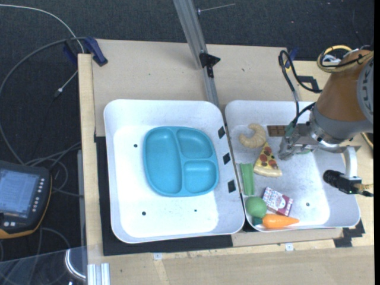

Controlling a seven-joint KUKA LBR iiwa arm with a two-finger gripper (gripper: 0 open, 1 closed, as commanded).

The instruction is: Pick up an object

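While the arm (343, 97) reaches in from three o'clock, its gripper (287, 149) hangs over the upper middle of the right bin (314, 215), pointing toward nine o'clock. Whether the jaws are open or closed I cannot tell; the metal parts at the tip blur together, and nothing can be seen held between them.

Just at nine o'clock from the gripper tip lies a pizza slice (268, 162), yellow with red dots, its narrow end pointing to twelve o'clock. Whether the tip touches it I cannot tell. At eleven o'clock from the pizza slice sits a tan croissant (253, 136), curled, near the bin's upper left corner. A small brown chocolate bar (275, 130) lies just at three o'clock from the croissant, beside the gripper.

Along the bin's left wall, at seven o'clock from the pizza slice, lies a long green stick (247, 179), running from twelve to six. Below it, in the lower left corner, sits a round green fruit (256, 206), and touching it at five o'clock is an orange carrot (279, 221) lying along the bottom rim. A pink and white packet (278, 201) rests just at twelve o'clock from the carrot.

At nine o'clock from all this, the left bin (124, 212) bears a blue divided plate (180, 160) with three compartments, near its middle.
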